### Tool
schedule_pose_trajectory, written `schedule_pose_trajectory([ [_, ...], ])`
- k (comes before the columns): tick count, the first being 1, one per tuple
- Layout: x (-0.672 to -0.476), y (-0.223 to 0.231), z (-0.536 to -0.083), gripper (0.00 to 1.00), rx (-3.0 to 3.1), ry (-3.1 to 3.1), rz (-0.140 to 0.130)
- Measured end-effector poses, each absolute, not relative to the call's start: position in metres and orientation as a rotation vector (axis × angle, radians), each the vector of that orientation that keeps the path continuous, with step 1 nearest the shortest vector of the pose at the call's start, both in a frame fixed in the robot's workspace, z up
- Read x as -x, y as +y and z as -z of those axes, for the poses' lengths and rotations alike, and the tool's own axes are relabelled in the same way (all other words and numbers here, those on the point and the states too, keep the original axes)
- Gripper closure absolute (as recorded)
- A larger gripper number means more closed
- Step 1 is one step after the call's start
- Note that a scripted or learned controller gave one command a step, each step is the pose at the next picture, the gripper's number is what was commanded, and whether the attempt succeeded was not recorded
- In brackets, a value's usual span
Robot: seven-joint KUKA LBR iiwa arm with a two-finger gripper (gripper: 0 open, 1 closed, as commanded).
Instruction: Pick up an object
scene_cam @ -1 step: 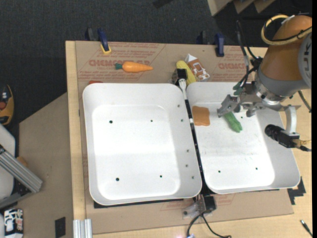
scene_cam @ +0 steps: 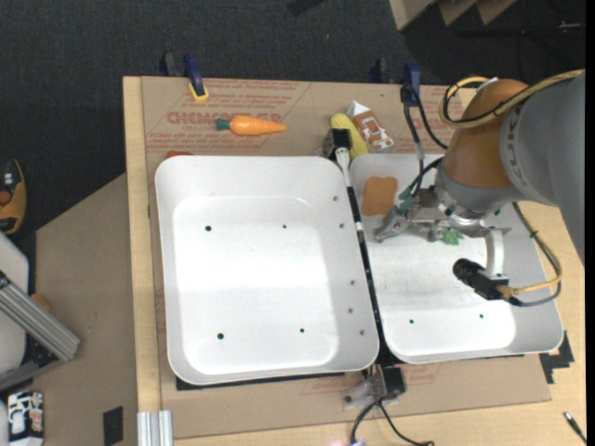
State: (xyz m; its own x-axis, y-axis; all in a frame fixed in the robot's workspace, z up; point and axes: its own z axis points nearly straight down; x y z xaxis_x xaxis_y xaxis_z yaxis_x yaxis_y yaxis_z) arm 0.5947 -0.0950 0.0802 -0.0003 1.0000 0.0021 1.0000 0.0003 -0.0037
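Observation:
My gripper (scene_cam: 398, 221) is low inside the right bin (scene_cam: 465, 337), near its back left corner, with the grey arm and orange band (scene_cam: 479, 147) above it. A brown block (scene_cam: 379, 195) lies just beyond the gripper's tip, close to the bin's left wall; I cannot tell whether they touch. A small green object (scene_cam: 453, 237) peeks out from under the wrist. Nothing is visibly held.
The left bin (scene_cam: 186, 249) sits beside the right one. Behind the bins, on the cardboard bench, lie an orange carrot (scene_cam: 253, 126), a yellow object (scene_cam: 346, 130) and a brown-and-white packet (scene_cam: 373, 131). Blue clamps (scene_cam: 195, 77) hold the back edge.

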Motion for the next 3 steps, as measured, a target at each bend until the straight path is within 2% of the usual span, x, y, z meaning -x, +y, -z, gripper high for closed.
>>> schedule_pose_trajectory([
  [1,-0.66,-0.12,-0.086,0.0,2.224,-2.227,0.005],
  [2,-0.667,-0.208,-0.086,0.0,2.212,-2.223,0.004],
  [3,-0.642,-0.18,-0.085,0.0,2.216,-2.221,-0.002],
])
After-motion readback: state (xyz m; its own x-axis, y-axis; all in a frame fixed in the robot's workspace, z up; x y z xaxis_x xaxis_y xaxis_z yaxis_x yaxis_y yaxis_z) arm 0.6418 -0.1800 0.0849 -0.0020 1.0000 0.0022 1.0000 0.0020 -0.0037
